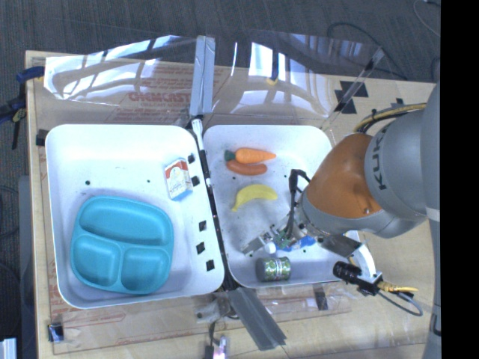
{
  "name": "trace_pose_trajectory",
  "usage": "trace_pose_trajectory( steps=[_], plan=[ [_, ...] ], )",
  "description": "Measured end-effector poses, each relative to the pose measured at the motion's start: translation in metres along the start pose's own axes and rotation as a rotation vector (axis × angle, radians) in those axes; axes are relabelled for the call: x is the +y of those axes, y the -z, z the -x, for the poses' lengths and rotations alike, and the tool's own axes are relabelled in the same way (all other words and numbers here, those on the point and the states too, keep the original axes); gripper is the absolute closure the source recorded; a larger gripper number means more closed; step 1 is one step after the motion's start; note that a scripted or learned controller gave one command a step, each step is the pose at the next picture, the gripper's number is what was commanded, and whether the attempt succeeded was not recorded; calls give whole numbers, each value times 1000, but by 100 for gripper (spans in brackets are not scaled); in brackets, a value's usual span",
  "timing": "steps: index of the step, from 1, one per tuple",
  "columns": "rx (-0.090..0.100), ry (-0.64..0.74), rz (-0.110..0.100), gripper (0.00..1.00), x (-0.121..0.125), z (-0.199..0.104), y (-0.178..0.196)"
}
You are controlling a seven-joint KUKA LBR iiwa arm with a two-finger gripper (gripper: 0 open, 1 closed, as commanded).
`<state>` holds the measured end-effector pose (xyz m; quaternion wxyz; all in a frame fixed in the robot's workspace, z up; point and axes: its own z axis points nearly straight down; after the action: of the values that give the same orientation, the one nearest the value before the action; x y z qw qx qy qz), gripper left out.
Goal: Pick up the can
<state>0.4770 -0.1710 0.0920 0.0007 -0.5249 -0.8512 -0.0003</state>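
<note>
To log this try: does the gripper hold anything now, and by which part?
Nothing is seen held. The gripper hovers just above the can, which lies on the right bin floor.

Setting: robotics lab test cell. Industrial arm (pixel 389 174), grey with orange band, enters from 3 o'clock over a plywood tabletop (pixel 374 316) carrying two shallow white bins (pixel 56 144) side by side, with a metal divider bar (pixel 200 77) at 12 o'clock. Clear plastic guards (pixel 112 69) stand behind the bins. Loose cables (pixel 397 290) trail at 4 o'clock. Contents are toy props: plastic carrot (pixel 253 155), banana (pixel 254 195), blue compartment tray (pixel 122 243). Dark carpet floor (pixel 112 10) surrounds the tabletop.
</note>
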Motion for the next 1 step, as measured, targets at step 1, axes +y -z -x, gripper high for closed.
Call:
trace_pose_trajectory(
  steps=[1],
  plan=[
    [0, 5, 1, 100, 1, 0, 10]
  ],
)
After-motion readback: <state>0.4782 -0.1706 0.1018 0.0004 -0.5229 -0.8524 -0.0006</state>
